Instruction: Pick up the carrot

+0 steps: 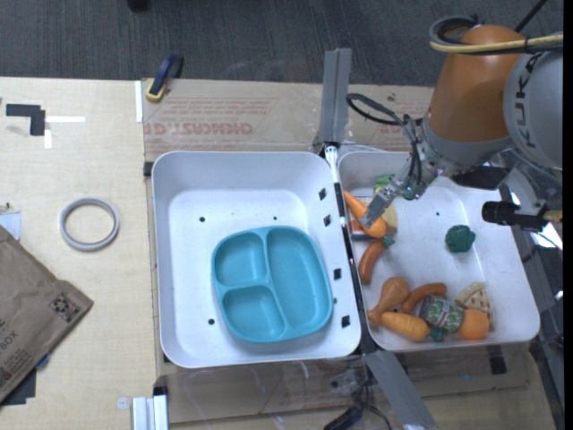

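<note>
Just under the hand (380,206) lies the carrot (365,214).

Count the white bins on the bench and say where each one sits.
2. The left bin holds a blue divided plate. The right bin, touching it side by side, holds the toy food, including the carrot under the pincer.

Counts across the bench and its two bins

Two white bins (170,240): the left holds one blue divided plate (269,283); right of that plate lie two carrots (367,215), one broccoli (459,238) and two sausages (370,260). Left of the plate, one tape ring (89,223).
</note>
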Robot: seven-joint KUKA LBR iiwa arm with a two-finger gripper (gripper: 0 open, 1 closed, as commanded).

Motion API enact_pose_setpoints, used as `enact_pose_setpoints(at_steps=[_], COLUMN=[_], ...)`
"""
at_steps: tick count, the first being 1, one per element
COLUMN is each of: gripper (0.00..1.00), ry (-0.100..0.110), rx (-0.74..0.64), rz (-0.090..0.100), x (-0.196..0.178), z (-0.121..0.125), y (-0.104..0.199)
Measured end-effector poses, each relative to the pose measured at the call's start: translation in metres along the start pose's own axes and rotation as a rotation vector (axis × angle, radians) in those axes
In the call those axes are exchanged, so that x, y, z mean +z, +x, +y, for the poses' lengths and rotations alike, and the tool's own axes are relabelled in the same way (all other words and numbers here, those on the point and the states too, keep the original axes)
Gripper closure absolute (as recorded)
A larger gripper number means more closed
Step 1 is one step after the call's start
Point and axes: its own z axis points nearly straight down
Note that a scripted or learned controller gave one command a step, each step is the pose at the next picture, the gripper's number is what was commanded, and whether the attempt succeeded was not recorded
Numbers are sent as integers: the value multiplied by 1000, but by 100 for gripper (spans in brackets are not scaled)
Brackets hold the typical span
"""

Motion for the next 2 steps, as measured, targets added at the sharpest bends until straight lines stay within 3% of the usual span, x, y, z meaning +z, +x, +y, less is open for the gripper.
enact_pose_setpoints(at_steps=[1, 2], gripper=[0, 0], ry=[0, -4], rx=[-118, -339], rz=[1, -3], x=[61, 97], z=[-42, -11], y=[-38, -60])
